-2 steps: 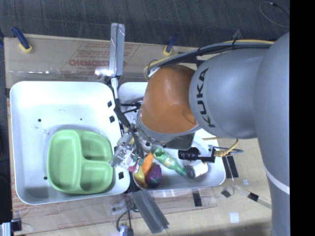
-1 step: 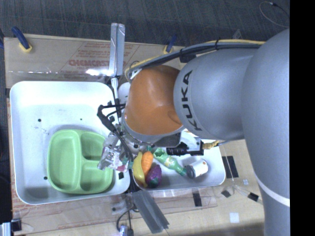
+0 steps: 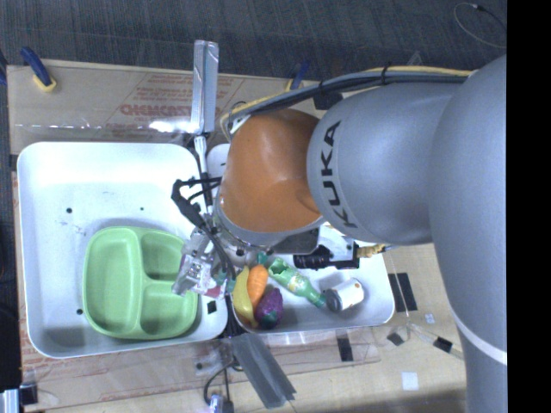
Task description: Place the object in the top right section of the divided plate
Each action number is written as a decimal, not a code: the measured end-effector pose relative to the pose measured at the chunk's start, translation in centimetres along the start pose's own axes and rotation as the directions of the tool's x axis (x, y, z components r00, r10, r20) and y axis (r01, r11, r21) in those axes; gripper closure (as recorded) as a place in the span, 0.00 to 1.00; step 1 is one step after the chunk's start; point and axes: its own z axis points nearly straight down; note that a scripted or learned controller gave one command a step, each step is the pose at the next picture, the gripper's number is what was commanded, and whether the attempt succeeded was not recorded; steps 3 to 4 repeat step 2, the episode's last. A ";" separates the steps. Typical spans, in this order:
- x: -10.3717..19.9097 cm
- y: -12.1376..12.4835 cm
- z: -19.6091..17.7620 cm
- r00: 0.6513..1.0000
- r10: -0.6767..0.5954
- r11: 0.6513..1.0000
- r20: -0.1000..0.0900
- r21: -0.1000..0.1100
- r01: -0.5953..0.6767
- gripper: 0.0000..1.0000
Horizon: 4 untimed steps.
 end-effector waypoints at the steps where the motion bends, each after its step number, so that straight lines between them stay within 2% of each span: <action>1: 0.0 0.0 0.0 1.000 0.000 1.000 0.000 0.000 0.000 0.00; 2: -0.1 0.1 -0.9 1.000 -0.005 1.000 0.000 0.001 0.005 1.00; 4: -0.1 0.1 -0.9 1.000 -0.005 1.000 0.000 0.001 0.005 1.00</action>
